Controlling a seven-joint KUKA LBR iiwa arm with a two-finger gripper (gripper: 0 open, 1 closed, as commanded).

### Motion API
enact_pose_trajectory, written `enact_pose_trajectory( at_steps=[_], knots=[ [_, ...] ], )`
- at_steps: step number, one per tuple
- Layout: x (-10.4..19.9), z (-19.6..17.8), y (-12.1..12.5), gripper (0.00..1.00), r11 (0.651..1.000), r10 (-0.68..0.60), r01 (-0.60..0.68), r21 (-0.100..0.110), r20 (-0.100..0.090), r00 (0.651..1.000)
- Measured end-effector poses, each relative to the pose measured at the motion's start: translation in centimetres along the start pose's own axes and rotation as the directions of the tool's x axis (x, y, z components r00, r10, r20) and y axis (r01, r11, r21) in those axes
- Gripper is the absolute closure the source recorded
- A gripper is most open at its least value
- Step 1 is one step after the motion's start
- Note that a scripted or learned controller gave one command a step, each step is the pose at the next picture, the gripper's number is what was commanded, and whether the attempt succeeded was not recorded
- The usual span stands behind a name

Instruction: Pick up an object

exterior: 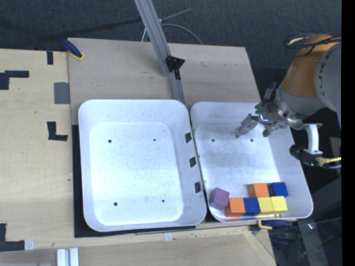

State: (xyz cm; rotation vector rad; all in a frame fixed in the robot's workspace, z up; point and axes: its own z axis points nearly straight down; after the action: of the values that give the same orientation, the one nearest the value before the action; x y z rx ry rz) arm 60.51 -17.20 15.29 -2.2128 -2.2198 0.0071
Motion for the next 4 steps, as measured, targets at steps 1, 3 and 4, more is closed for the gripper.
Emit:
enact_pose_trajectory(
  at_steps=[1, 3, 4],
  knots=[
    [4.1, 5.5, -0.1, 0.00, 1.000, -0.001, 0.001, -0.001, 0.000, 1.000],
    [8.2, -2.4, -6.4, 0.00, 1.000, 0.000, 0.000, -0.001, 0.000, 1.000],
    [11.0, -3.8, -10.5, 0.00, 1.000, 0.001, -0.001, -0.004, 0.001, 1.000]
  ],
)
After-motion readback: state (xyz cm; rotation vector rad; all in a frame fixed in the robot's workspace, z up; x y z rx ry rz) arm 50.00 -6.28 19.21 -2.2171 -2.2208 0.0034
